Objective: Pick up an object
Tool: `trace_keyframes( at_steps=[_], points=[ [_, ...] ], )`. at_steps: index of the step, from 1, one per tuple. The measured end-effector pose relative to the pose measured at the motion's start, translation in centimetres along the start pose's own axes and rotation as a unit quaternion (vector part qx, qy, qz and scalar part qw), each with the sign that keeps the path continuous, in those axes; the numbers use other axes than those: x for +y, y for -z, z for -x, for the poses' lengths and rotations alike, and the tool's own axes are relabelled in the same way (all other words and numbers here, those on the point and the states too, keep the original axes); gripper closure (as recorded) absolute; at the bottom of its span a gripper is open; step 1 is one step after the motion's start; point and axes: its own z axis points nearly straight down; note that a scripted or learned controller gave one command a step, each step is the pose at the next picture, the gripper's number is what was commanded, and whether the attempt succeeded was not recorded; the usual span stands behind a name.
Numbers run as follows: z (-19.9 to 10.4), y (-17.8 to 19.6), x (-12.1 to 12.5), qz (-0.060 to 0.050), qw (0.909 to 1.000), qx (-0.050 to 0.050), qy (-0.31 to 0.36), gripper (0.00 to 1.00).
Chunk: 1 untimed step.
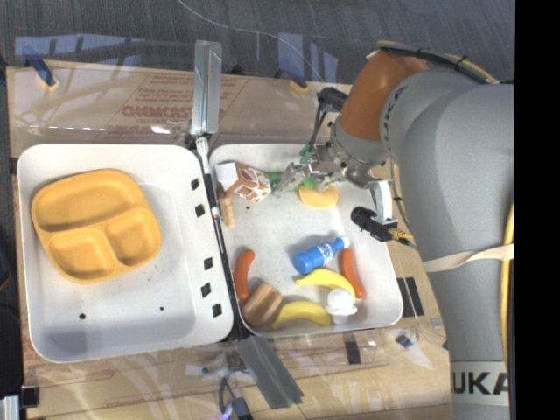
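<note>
Grey arm [455,199] above right bin [385,309], hand [302,175] by yellow disc [318,198], grip state unclear

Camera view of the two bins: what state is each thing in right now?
Gripper: low over the right bin's far side, grip unclear.
Yellow tray: lying flat in the left bin.
Blue bottle: on its side.
Bananas: lying loose.
Red sausage: lying by the bin wall.

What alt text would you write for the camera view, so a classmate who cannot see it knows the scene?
A grey robot arm reaches from the right, its hand low over the right bin, which holds toy food: bananas, a blue bottle, sausages. The left bin holds a yellow divided tray.
</note>
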Motion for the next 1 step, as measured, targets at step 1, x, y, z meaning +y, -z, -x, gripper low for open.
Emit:
trace_keyframes(
  at_steps=[1],
  points=[
    [-0.01,0.86,0.07,-0.001,1.0,0.0,0.003,1.0]
  ],
)
